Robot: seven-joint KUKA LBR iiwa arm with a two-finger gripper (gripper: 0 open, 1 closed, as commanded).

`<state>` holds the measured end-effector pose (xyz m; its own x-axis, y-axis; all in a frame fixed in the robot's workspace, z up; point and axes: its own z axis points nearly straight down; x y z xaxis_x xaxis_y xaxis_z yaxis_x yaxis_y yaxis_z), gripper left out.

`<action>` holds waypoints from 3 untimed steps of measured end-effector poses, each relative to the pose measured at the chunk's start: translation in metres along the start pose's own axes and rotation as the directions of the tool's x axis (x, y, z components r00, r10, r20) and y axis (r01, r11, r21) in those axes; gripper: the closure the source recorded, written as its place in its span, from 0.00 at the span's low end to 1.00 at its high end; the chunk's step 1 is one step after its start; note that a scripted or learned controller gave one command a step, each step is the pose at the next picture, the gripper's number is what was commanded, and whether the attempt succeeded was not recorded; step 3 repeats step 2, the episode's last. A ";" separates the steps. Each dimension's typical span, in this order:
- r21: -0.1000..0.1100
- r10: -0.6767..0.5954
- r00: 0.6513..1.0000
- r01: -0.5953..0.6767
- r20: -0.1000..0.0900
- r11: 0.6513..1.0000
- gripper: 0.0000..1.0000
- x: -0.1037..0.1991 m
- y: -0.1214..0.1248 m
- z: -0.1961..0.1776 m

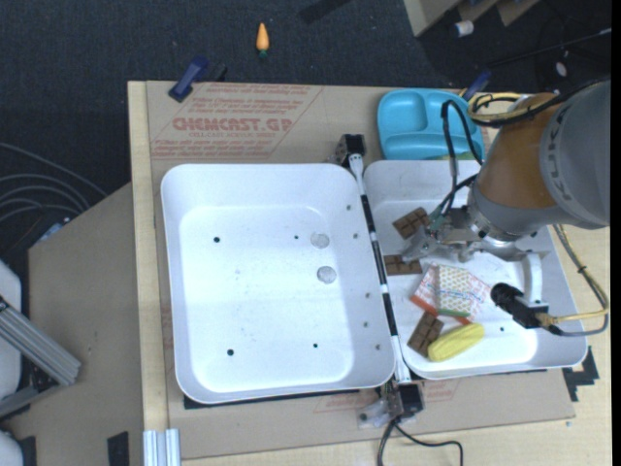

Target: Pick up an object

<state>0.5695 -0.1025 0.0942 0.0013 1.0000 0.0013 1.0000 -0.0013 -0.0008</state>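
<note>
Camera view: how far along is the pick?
Done: the arm has reached over the right bin, with the tool low among the brown blocks. In hand: nothing visibly gripped. Left: grasp and lift. The yellow corn toy and patterned packet lie untouched.

Bins (262, 377): smooth, glossy white plastic. Bench top (233, 115): matt brown, printed paper-like sheet. Blue tray (412, 124): glossy plastic. Corn cob (456, 341): shiny yellow plastic.
</note>
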 end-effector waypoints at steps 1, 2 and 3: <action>-0.001 -0.002 1.000 0.002 0.001 1.000 0.00 0.005 0.066 0.009; -0.003 -0.002 1.000 0.002 0.002 1.000 1.00 0.006 0.066 -0.001; -0.003 -0.002 1.000 0.002 0.002 1.000 1.00 0.006 0.066 -0.001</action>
